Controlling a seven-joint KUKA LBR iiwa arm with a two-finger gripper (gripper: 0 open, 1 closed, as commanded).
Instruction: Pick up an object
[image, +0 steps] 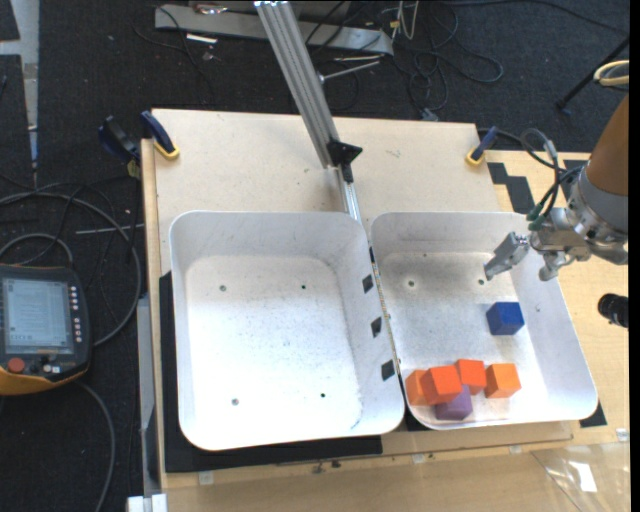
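Listing the Bench: Gripper Spread Above the Right Bin

Item one, for your record: the gripper (527, 258) hangs over the far right part of the right bin (440, 235), its two fingers (499, 261) splayed apart with nothing between them. You can see the orange-banded wrist entering from the right edge behind it.

Item two: a blue cube (505, 318) sits on the bin floor just below the gripper in the view, slightly toward its left finger, near but apart from it.

Item three: farther down from the gripper, by the near rim, you have a cluster. A large orange block (433, 385) touches a smaller orange block (471, 373); a purple block (456, 405) rests against their near side. Another orange cube (503, 379) lies just right of that group, almost directly below the blue cube.

Item four: the left bin (200, 240) lies well to the gripper's left, beyond the shared rim.

Item five: a slanted aluminium rail (305, 90) runs up and left of the gripper. A teach pendant (38, 325) rests on the floor far to its left.
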